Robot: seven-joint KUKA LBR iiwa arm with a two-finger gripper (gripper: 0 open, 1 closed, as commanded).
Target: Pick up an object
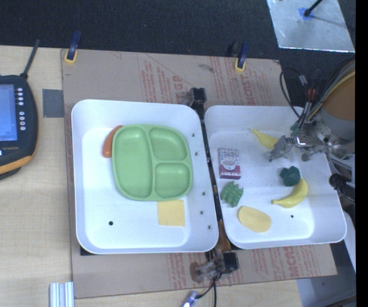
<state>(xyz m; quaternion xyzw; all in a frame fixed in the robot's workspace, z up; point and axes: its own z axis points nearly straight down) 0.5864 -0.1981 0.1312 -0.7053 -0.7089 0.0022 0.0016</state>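
The right bin holds several small things: a yellow piece near the back, a red and white packet, a green broccoli-like toy, a yellow oval piece, a dark green toy and a yellow banana. My gripper hangs over the back right of this bin, its fingers spread apart and nothing between them. It stands just right of the yellow piece and above the dark green toy.
The left bin holds a green divided plate, an orange sausage-like piece tucked at its left edge, and a yellow square. A handheld control tablet lies on the bench at far left.
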